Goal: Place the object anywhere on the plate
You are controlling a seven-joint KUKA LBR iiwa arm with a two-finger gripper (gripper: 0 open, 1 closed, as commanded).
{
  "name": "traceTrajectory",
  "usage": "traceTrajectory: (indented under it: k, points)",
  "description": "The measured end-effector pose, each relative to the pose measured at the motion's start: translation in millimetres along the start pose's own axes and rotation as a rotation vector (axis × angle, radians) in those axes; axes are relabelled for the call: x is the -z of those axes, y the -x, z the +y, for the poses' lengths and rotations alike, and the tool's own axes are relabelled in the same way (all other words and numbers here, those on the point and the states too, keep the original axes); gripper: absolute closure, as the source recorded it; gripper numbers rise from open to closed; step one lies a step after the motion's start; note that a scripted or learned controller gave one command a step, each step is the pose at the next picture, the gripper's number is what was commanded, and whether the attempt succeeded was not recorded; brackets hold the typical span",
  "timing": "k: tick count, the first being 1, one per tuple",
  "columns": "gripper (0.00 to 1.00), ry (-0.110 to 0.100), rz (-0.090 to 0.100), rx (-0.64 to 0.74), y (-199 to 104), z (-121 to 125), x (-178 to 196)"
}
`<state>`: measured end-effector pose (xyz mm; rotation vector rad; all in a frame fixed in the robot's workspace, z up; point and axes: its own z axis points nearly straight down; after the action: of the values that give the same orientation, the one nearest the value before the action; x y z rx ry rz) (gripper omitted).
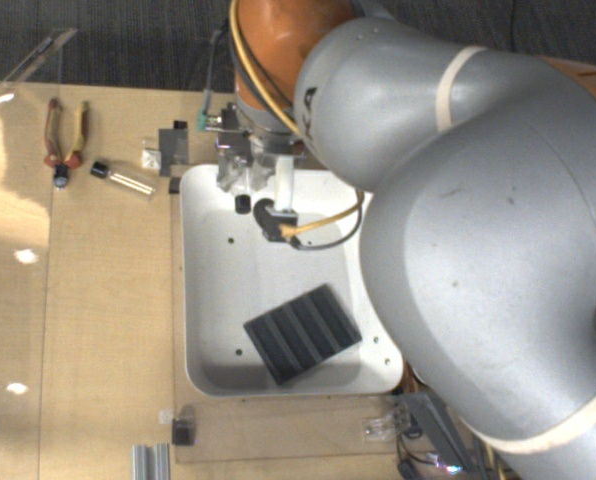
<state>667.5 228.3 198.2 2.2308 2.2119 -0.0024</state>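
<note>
**Ridged block sat alone while the arm hung over the far end**

Object (302, 333), a dark ridged rectangular block as far as I could make out, lay flat and skewed near the bin's (200, 298) near edge, roughly mid-width, not touching any wall. I'm guessing that was the thing to move; nothing else loose was in there.

Gripper (250, 176) was up by the bin's far edge, toward the far-left corner, well apart from the block. Whether it was open or closed I honestly couldn't tell, the wrist and cables crowded it, and nothing was visibly in it.

Stuff I figured could go wrong:
- the block lay diagonal, so a straight-down grab could catch a corner and just spin it
- it looked low and flat, easy to skid over the white floor instead of lifting
- the yellow cable (318, 230) looped low under the wrist and might snag
- I couldn't spot a plate, since the big arm (478, 248) covered the whole right side, so the drop spot was a guess
</note>
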Motion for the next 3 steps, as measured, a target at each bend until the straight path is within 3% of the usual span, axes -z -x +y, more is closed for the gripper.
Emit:
traceTrajectory:
  k: [1,2,3]
  points:
    - [1.00,0.002,-0.001,0.011,-2,0,11]
    - [1.00,-0.002,0.002,0.430,-5,0,-74]
    - [1.00,0.007,0.001,0.520,1,2,-31]
